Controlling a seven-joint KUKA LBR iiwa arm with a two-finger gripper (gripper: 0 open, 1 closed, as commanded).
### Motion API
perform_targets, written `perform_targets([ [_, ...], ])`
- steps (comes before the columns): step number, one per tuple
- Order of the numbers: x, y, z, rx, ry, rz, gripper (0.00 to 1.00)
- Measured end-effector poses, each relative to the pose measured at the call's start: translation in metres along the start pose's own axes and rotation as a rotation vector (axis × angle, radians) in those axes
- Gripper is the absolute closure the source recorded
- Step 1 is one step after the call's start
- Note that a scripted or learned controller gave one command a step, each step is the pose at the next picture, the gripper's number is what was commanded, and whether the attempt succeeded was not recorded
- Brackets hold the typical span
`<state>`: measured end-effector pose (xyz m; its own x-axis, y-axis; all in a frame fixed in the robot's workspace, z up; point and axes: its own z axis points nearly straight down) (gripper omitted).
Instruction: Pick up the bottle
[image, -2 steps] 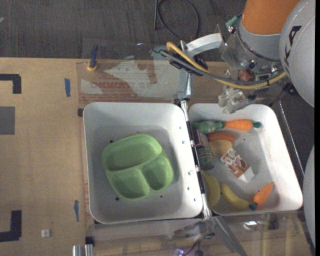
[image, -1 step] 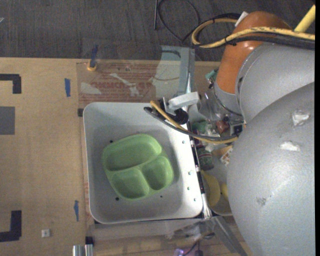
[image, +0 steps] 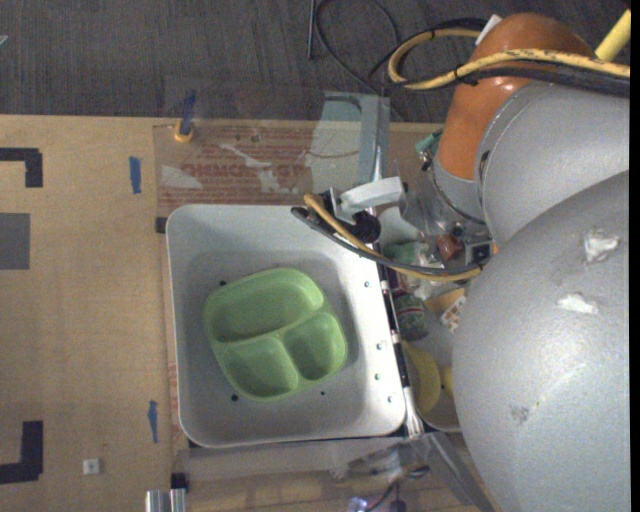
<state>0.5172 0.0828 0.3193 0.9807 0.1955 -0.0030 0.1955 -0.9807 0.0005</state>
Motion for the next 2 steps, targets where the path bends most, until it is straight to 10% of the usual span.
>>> perform_targets([
  [2, -0.011, -0.138, 0.029, 0.0, 0.003, -0.137, 1.0],
])
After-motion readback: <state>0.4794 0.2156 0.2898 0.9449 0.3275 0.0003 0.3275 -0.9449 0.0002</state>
